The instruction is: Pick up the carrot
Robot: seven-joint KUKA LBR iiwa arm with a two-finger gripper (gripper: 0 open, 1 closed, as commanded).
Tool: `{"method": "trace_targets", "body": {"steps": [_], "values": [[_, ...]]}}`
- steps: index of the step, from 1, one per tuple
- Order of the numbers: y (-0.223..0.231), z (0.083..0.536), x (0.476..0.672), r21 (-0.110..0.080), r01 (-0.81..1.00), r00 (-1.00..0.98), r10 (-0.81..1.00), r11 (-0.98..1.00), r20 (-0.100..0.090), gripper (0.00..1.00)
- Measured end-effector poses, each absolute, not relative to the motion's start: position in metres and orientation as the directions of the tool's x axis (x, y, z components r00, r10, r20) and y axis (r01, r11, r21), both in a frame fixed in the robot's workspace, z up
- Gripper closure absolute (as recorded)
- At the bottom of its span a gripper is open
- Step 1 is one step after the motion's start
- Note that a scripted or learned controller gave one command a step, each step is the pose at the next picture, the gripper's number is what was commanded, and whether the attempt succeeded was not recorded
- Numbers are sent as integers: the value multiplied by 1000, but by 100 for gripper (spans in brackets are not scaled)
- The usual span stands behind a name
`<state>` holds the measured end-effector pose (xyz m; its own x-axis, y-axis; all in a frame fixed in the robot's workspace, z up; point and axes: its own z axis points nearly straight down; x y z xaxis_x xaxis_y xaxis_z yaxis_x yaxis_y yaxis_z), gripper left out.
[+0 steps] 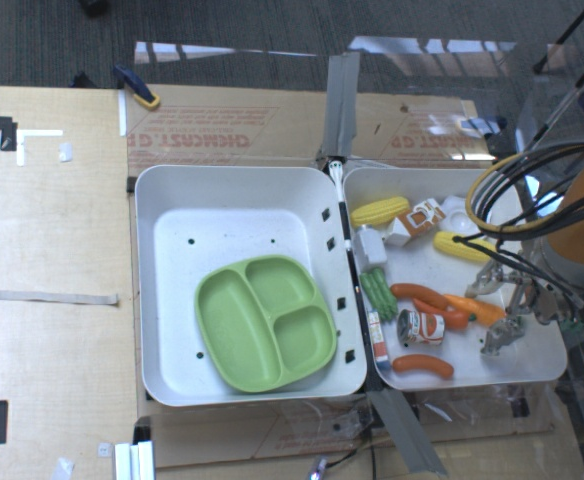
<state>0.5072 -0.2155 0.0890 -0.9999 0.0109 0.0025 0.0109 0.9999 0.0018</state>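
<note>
The slim orange plastic carrot (469, 308) lies in the middle of the right-hand shallow white bin (542, 368), its tip touching a red pepper-like piece (427, 299). The metal two-finger gripper (505, 320) hangs just right of the carrot, its fingers seemingly parted a little and gripping nothing. This looks like the approach step: the grasp is not yet made. Next, the gripper needs to shift onto the carrot and straddle it. Room is tight: a small red-and-white can (421, 327) crowds the carrot's left, a red sausage (423, 367) lies below, and open floor lies toward the bin's right wall.
</note>
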Motion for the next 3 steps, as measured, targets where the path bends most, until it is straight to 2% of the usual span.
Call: {"method": "trace_targets", "body": {"steps": [1, 2, 3], "values": [[-221, 88, 478, -1, 488, -873, 488, 873, 5, 0], [-199, 89, 549, -2, 659, -752, 659, 752, 1, 0], [-197, 95, 550, -4, 655, -755, 655, 755, 4, 100]]}}
